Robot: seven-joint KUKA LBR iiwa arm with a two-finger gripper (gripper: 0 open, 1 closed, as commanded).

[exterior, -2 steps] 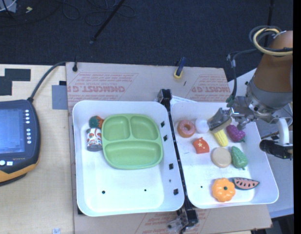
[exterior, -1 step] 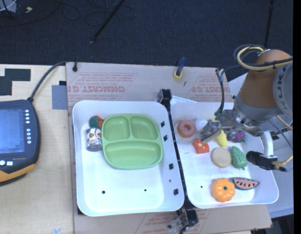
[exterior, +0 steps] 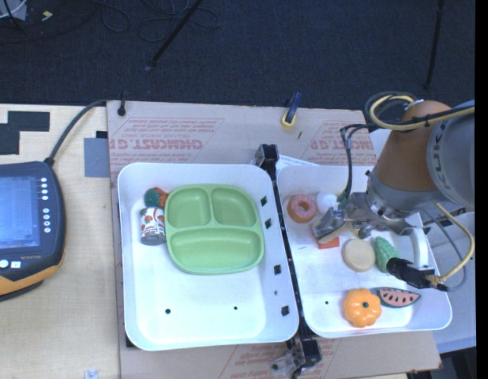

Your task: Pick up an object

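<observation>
Two white bins sat on a cardboard-covered bench; the gripper (exterior: 329, 226) hung near the right bin's (exterior: 323, 322) left wall, just beside the donut (exterior: 301, 208). Whether its fingers were spread, I could not tell. A clean grasp probably needed centring over the donut first.

1 camera here, fixed above the bench and looking down at a slant. It sits far enough back to take in both bins whole: the left bin (exterior: 149, 306) fills the middle of the frame, the right bin (exterior: 323, 290) runs toward the right side. The top of the frame reaches past the bench to dark floor (exterior: 268, 38) with cables across it, so the lens tips away from the viewer's edge. At far left a handheld control pad (exterior: 19, 227) is cut by the frame edge. The arm (exterior: 422, 160) enters from the right, partly cropped.
</observation>
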